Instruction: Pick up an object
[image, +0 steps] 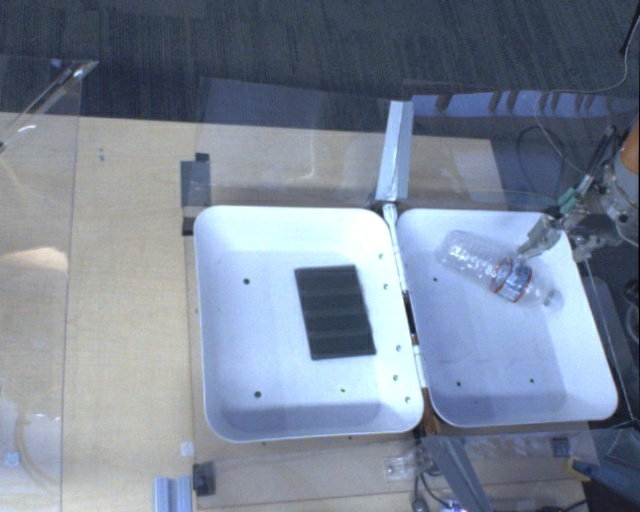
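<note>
A clear plastic bottle (480, 264) lies on its side in the upper part of the right bin (520, 385), with a blue label near its right end. My gripper (531, 247) reaches in from the right edge and hangs just over that labelled end, close to the bottle or touching it. A dark ribbed rectangular block (335, 312) lies flat in the middle of the left bin (250, 390), far from the gripper.
A metal post (393, 150) stands behind the seam between the two bins. Cables and brackets run along the right edge beside the arm. Clear panels cover the wooden bench on the left.
</note>
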